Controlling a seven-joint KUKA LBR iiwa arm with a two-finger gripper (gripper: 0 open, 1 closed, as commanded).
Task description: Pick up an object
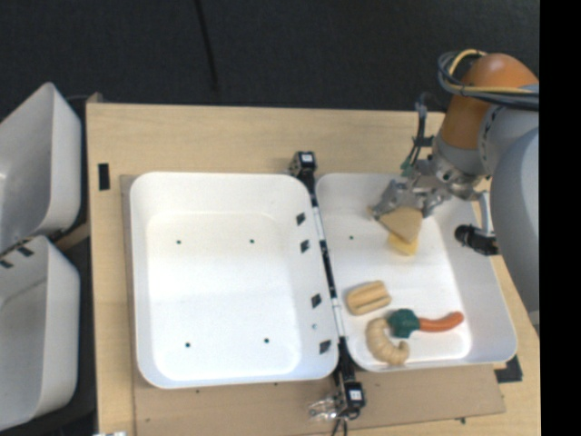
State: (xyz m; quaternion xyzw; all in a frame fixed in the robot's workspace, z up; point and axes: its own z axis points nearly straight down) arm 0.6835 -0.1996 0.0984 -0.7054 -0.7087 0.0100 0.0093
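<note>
The pale yellow wedge of toy cheese [405, 230] sits in the right-hand white bin [477, 334], toward its far edge, and the two-finger gripper [410, 203] is right over it — dark fingers splayed fairly wide to either side of the wedge's upper end, touching or nearly so. You can't yet call it held. To do this step well, I'd judge you want the fingers brought down to straddle the wedge's flat faces and closed square on them, since a slanted face could squirt out. The wedge's long axis seems to run from the bin's far edge toward its near edge, thicker end nearer.

Toward the near edge of that bin lie a tan toy bread roll [367, 297], a pale croissant-shaped toy [386, 343] and an orange toy carrot with a green top [427, 322] — all well apart from the gripper.
</note>
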